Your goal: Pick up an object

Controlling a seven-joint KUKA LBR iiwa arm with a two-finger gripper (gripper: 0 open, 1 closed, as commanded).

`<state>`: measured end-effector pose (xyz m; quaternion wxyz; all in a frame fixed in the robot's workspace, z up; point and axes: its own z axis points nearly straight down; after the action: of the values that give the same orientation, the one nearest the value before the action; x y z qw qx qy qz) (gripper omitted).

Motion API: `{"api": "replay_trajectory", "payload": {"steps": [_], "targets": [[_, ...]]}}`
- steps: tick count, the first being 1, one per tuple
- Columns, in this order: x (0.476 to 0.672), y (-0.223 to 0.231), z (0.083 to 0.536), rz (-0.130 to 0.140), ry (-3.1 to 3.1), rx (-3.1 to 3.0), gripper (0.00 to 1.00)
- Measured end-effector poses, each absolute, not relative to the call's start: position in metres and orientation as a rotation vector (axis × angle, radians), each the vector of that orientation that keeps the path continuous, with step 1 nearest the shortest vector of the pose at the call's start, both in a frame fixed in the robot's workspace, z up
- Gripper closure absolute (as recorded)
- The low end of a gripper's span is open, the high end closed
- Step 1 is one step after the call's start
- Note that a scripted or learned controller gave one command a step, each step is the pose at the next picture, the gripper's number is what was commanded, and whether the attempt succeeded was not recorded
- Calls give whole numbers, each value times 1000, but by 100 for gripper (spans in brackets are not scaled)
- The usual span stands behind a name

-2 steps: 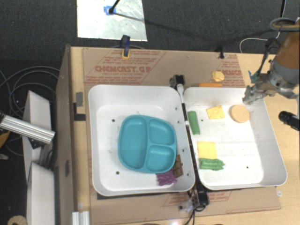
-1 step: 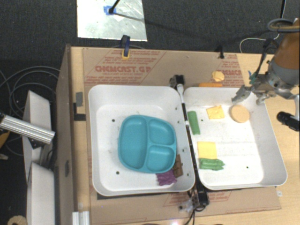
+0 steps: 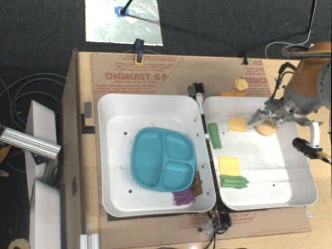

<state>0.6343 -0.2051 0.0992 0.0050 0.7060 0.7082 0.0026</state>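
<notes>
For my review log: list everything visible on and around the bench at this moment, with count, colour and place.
Bins: 2, white, side by side on the bench; left bin, right bin.
Divided plate: 1, teal, in the left bin.
Purple item: 1, at the plate's near edge, beside a small brown item.
Green stick: 1, along the right bin's left wall.
Yellow blocks: 2, right bin; one at its far side, one in the middle.
Green lumpy item: 1, next to the middle yellow block.
Tan round item: 1, right bin, under the gripper.
Arm: 1, grey and orange, from the right.
Gripper: 1, over the tan item.
</notes>
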Motion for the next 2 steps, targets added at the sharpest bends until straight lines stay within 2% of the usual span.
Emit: {"api": "replay_trajectory", "payload": {"steps": [1, 2], "targets": [[634, -205, 108, 7, 2218, 2211, 100], [618, -95, 219, 14, 2231, 2200, 100]]}}
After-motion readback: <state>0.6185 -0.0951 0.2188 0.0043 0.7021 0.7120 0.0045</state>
